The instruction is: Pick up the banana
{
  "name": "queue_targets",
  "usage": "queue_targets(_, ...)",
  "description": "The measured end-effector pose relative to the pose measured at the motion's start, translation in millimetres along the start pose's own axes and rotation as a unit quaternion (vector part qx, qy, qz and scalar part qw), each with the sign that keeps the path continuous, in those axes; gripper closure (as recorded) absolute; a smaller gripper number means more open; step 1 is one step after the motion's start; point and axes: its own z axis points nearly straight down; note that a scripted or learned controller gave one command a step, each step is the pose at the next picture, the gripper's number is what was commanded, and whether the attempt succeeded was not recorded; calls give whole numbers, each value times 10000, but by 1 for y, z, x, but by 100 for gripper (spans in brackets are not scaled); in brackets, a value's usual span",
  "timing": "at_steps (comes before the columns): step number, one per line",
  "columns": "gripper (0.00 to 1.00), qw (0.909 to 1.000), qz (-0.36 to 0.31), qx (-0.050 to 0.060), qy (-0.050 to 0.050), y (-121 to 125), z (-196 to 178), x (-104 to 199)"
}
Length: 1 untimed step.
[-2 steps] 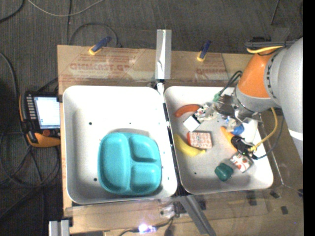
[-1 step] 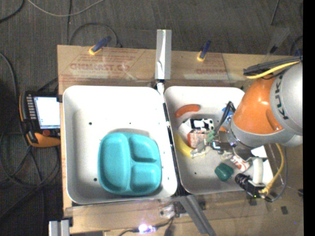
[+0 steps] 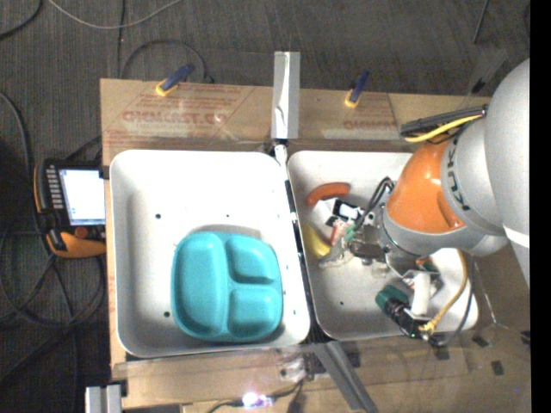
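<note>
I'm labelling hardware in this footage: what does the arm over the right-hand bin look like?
The grey KUKA arm has rounded, bulky casings with dark lettering on the side, and a bright orange band above the wrist. Thin black cables loop near the wrist, a yellow cable runs along its upper part, and the gripper end is dark metal.

Even overhead light, slightly soft focus (bins glare white).

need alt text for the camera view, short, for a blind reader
A grey and orange robot arm reaches into the right white bin, its end effector low beside a yellow banana near the bin's left wall. An orange curved object lies just behind the banana. The left white bin holds a teal divided plate.
</note>
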Motion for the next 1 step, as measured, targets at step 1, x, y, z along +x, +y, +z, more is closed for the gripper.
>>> queue_targets(1,0,9962,-867,31,-13,65,-35,-37)
